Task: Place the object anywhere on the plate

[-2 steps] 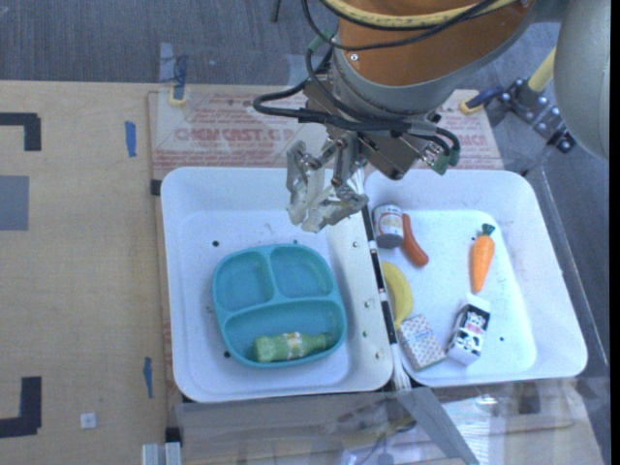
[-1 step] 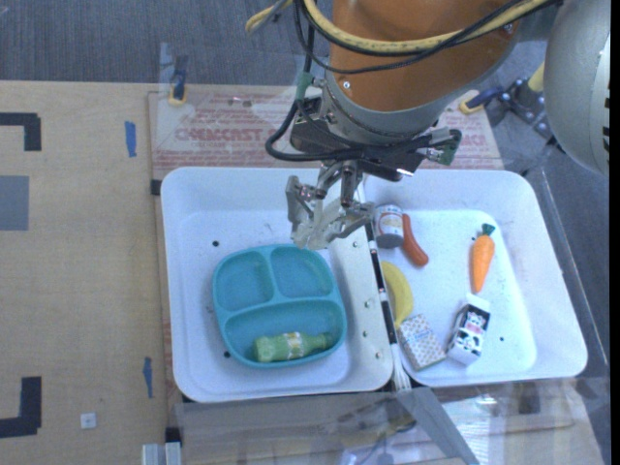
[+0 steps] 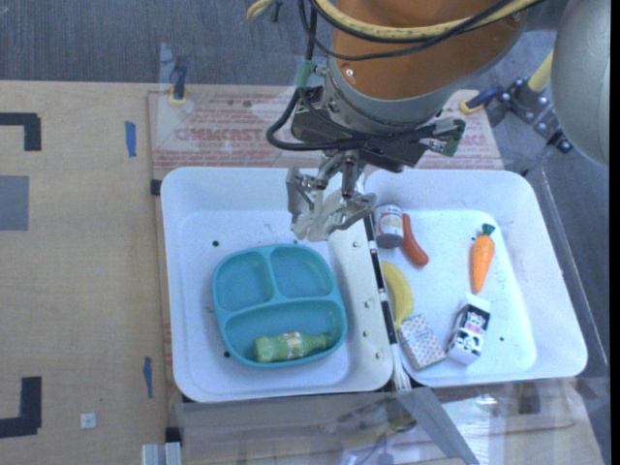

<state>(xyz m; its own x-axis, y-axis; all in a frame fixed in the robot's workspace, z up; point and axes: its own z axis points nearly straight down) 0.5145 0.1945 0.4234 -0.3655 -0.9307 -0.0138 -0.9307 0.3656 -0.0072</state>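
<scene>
A green bottle [image 3: 286, 345] already lies in the front compartment of the blue plate [image 3: 232, 289], so the placing step looks done. The claw [image 3: 325, 211] hangs just behind the plate's back rim, fingers spread with nothing between them. Next it should lift clear.

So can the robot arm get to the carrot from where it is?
Probably yes. The carrot lies in the open in the right bin, with bare floor around it, apart from the sausage, and nothing covers it.
</scene>
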